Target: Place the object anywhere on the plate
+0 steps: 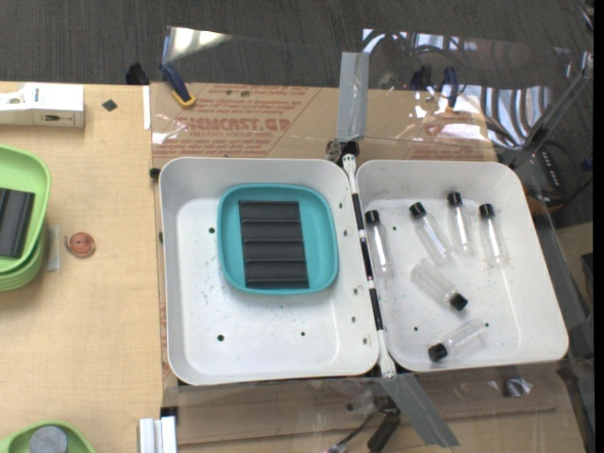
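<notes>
While reaching in from the right, meets the little tubes point(430, 234) first, lying slanted; farther past them, the blue plate point(325, 243). Can't tell if hand open or shut.

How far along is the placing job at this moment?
Nothing looks done yet: the teal plate in the left bin carries just its dark ribbed insert. Nothing is in hand. All six clear vials with black caps lie in the right bin, so picking one and placing it is left.
</notes>
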Robot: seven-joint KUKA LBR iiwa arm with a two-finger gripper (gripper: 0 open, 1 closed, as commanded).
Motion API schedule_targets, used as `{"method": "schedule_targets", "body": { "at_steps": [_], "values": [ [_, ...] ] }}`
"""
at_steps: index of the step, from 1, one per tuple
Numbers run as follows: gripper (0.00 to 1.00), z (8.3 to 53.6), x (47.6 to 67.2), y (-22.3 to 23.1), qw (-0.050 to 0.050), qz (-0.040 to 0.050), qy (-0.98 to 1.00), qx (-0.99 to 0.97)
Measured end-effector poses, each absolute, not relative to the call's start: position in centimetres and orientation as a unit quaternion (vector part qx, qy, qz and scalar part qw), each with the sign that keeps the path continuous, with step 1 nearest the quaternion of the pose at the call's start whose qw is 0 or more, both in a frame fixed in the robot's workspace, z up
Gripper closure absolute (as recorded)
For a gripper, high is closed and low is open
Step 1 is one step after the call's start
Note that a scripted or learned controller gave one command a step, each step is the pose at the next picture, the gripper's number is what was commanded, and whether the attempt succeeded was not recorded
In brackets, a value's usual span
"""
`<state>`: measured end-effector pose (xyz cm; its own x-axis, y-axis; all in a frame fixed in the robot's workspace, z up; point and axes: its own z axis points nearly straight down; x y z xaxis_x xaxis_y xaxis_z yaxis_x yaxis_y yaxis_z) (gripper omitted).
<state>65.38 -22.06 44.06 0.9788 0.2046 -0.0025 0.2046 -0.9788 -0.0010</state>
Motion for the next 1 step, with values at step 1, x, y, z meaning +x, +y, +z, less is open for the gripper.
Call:
{"method": "schedule_targets", "body": {
  "at_steps": [1],
  "values": [
    [0.00, 43.97, 64.33, -22.11, 0.001, 0.0026, -0.099, -0.995]
  ]
}}
